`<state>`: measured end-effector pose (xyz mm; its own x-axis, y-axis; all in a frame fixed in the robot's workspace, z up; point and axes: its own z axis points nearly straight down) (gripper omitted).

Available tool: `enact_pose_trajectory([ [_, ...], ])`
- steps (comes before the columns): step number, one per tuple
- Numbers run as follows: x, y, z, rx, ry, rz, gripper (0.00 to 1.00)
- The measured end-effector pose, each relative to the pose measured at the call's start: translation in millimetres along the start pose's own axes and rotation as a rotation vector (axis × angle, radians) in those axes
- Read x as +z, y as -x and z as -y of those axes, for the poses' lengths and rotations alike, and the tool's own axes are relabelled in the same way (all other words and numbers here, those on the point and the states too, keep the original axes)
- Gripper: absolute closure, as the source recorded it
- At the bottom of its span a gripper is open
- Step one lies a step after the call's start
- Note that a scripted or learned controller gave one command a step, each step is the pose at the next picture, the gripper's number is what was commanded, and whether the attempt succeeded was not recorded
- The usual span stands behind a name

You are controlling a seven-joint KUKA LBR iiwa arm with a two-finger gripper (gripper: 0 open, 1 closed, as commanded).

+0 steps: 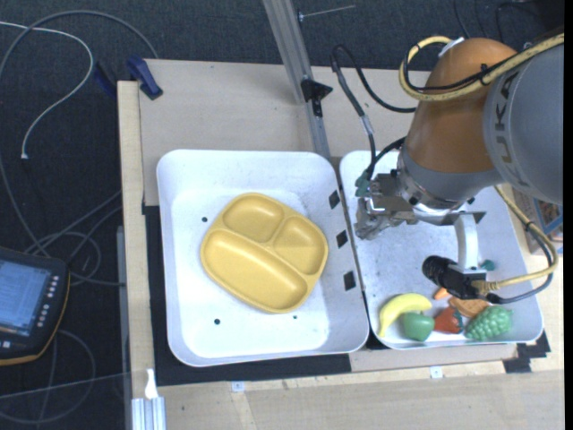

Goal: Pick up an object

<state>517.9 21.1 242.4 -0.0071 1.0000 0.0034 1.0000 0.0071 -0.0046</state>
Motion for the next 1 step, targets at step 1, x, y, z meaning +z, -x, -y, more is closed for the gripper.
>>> enact_pose_trajectory([
  [1,-3.1,-62.2,-0.1,-0.001,0.005,0.000,1.00],
])
